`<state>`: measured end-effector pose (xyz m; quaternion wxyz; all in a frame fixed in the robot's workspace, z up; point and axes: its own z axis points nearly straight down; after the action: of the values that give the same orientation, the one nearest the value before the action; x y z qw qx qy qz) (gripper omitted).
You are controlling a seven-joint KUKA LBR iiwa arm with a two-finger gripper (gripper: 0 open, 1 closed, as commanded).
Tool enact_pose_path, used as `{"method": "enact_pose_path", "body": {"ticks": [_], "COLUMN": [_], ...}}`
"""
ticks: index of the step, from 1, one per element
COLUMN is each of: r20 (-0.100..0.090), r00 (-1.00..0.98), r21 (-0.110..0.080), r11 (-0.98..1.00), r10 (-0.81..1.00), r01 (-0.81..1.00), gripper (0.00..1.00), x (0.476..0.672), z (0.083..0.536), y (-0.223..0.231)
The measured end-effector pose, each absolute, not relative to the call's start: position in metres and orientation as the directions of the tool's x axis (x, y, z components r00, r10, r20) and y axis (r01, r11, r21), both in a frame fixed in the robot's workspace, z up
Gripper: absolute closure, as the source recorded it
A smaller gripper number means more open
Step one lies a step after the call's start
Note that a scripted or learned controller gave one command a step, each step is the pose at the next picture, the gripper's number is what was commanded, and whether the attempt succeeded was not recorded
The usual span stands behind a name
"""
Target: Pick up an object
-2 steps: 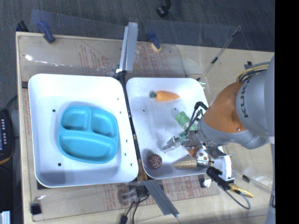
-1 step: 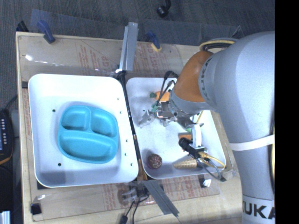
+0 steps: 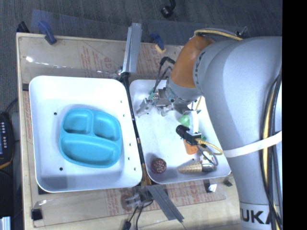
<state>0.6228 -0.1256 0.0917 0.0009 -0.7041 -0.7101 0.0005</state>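
Brown ball (image 3: 159, 165) in right-hand bin (image 3: 160, 133), tool (image 3: 143, 109) apart, grip unclear; "UKA" on arm (image 3: 249, 104).

Grey arm (image 3: 240, 109), end effector (image 3: 152, 103) outstretched

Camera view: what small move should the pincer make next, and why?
Probably slide the pincer toward the view's bottom, over the brown round ball: the pincer hangs over bare floor at the top of the right white plastic bin, and the ball lies apart from the tan cone.
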Motion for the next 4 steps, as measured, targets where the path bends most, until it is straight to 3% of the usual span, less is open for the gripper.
{"method": "enact_pose_path", "body": {"ticks": [1, 2, 3, 4], "r20": [0.001, 0.000, -0.001, -0.001], "r00": [-0.007, -0.009, -0.014, -0.014], "r21": [-0.004, 0.002, 0.004, 0.004], "r11": [0.007, 0.009, 0.014, 0.014], "r10": [1.000, 1.000, 1.000, 1.000], "r01": [1.000, 1.000, 1.000, 1.000], "gripper": [0.00, 0.00, 1.00, 0.00], "x": [0.530, 0.478, 0.480, 0.480], "z": [0.091, 0.092, 0.102, 0.102], "y": [-0.130, -0.122, -0.122, -0.122]}}
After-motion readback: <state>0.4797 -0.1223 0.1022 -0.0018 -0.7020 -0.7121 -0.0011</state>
